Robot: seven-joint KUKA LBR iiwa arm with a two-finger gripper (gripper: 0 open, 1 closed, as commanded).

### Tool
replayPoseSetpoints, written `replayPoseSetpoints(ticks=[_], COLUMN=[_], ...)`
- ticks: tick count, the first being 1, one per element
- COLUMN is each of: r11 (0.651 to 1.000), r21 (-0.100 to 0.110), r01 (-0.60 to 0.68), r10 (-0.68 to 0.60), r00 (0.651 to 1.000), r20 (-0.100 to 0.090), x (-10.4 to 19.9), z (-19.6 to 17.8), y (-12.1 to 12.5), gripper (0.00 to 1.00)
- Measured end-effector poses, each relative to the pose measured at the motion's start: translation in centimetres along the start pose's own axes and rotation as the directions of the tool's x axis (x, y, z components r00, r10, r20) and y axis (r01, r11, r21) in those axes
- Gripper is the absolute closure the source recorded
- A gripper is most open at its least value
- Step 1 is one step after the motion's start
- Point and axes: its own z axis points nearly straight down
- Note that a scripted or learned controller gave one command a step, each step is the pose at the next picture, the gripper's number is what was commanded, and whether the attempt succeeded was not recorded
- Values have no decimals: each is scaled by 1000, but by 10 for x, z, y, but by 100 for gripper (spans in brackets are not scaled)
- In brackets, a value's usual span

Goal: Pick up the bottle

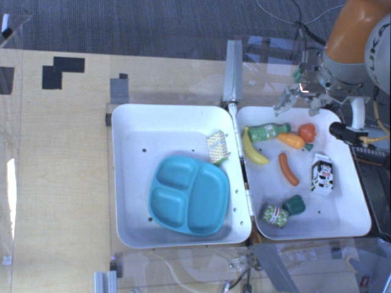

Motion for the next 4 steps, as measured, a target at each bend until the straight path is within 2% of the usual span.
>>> replayPoseSetpoints(ticks=[1, 2, 3, 4], r11=[981, 999, 990, 990], r21=[-1, 0, 11, 3], r01=[192, 54, 139, 141], r10=[-192, -54, -139, -141], r00=[981, 999, 990, 990], r20=[-1, 0, -7, -5], x=[95, 10, 5, 5], z=[48, 83, 125, 109], y=[-20, -31, 8, 11], gripper=[0, 0, 0, 100])
